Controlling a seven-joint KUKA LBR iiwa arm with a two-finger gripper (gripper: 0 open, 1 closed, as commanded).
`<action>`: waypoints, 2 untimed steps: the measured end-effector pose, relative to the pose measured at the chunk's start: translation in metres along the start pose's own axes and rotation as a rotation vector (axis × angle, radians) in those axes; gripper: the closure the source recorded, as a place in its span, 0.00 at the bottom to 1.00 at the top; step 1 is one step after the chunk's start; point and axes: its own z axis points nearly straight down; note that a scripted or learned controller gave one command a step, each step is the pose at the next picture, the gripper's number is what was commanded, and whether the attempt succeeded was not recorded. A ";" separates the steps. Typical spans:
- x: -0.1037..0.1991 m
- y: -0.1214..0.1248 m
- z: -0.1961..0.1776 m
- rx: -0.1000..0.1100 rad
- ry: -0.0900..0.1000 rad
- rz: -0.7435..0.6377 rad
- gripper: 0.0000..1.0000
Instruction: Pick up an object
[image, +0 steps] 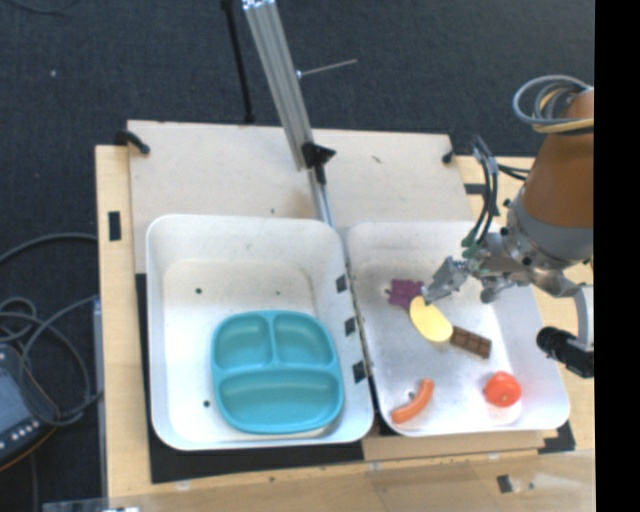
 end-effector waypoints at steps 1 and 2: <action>0.000 0.000 0.000 -0.001 0.000 0.003 0.00; 0.009 -0.001 0.057 0.006 0.000 0.004 0.00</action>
